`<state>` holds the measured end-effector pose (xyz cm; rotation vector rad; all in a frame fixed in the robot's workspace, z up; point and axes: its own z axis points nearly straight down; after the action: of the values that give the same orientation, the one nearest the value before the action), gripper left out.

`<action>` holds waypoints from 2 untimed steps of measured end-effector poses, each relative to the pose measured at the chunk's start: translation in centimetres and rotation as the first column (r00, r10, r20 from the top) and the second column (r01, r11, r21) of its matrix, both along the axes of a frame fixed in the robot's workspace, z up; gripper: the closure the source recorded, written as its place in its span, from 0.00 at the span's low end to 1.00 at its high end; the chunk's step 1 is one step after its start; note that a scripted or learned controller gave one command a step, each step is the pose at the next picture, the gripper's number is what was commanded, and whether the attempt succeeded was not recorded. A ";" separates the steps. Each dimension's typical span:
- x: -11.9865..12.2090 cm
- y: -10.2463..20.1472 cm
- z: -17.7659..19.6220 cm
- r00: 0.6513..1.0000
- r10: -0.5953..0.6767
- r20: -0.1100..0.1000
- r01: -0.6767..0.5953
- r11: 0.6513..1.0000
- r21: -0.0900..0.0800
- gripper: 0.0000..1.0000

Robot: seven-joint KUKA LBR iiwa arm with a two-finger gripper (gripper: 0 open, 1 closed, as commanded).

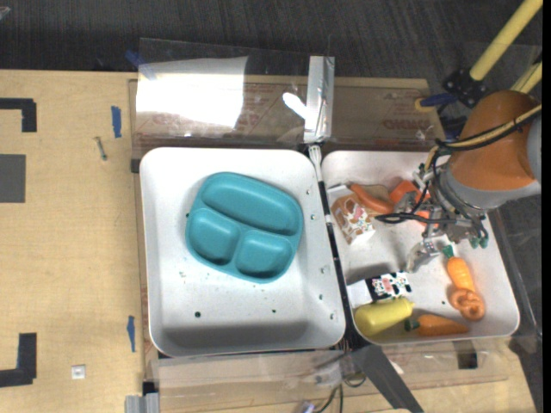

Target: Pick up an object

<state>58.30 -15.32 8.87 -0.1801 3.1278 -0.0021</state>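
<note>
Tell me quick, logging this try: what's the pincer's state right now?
Pincer: over the right bin, above the bare floor; open or shut cannot be told.

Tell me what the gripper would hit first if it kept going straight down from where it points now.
Probably bare floor of the right bin. The gripper points down over an open white patch, with the orange carrot just to its right and the black-and-white toy below-left. Depth is hard to judge from this slant.

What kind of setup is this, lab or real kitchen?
Most likely a robot lab bin-picking bench, not a kitchen: two white bins side by side on a plywood bench, toy food like a plastic carrot, and a teal divided tray.
</note>
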 end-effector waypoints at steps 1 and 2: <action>-6.5 -0.9 0.0 1.000 0.003 0.000 -0.003 1.000 0.000 0.00; 1.7 -0.8 0.0 0.994 -0.112 0.002 0.112 0.994 0.001 0.00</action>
<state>60.04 -16.14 8.82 -0.0043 3.1304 -0.0014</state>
